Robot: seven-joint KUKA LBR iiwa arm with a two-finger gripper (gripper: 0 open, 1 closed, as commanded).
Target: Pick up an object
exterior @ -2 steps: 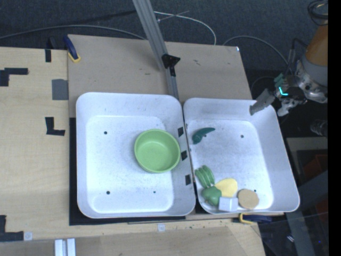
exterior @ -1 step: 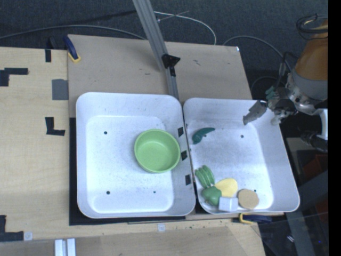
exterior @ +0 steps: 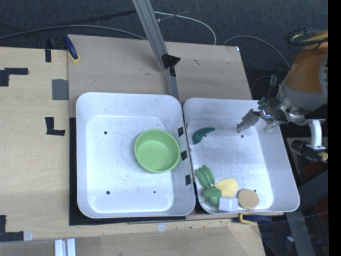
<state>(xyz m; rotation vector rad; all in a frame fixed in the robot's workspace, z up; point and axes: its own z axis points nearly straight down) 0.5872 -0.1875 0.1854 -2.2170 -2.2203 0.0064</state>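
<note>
A round, glossy green bowl (exterior: 156,151) sits in the speckled left bin (exterior: 90,121). The right bin (exterior: 277,164) holds a curved teal piece (exterior: 202,134) and (near its front edge) small rounded toys (exterior: 226,192). The metal gripper (exterior: 249,121) hovers there, fingers parted, grasping nothing.

Two white bins (exterior: 85,143) sit on one desk (exterior: 213,73). One green bowl (exterior: 156,151) is in the left bin; the right bin holds six small things (exterior: 226,193).

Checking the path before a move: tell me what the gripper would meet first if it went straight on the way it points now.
Probably bare floor of the right bin. The gripper points down-left; the dark green piece lies further along, though depth is unclear.
</note>
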